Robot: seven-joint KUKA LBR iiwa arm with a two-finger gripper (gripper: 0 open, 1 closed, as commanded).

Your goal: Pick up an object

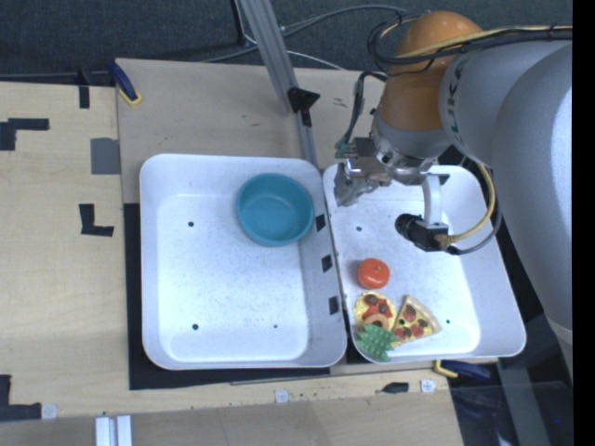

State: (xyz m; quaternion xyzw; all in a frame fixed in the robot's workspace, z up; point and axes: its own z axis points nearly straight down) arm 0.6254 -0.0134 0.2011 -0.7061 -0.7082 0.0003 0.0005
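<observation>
The right bin (465, 277) holds a small red-orange tomato-like toy (374, 271), a round pizza toy (373, 309), a pizza slice toy (414, 320) and a green leafy toy (376, 342), all near its front left. A blue bowl (274, 209) stands at the back of the left bin (186, 277). My gripper (353, 186) hangs over the back left corner of the right bin, behind the tomato toy and right of the bowl. I see nothing between its fingers.
A grey slanted pole (279, 54) rises behind the bins, close to the gripper's left. The arm's grey body and orange band (418, 72) cover the right bin's back right. A black cable fitting (420, 230) hangs above the right bin's middle.
</observation>
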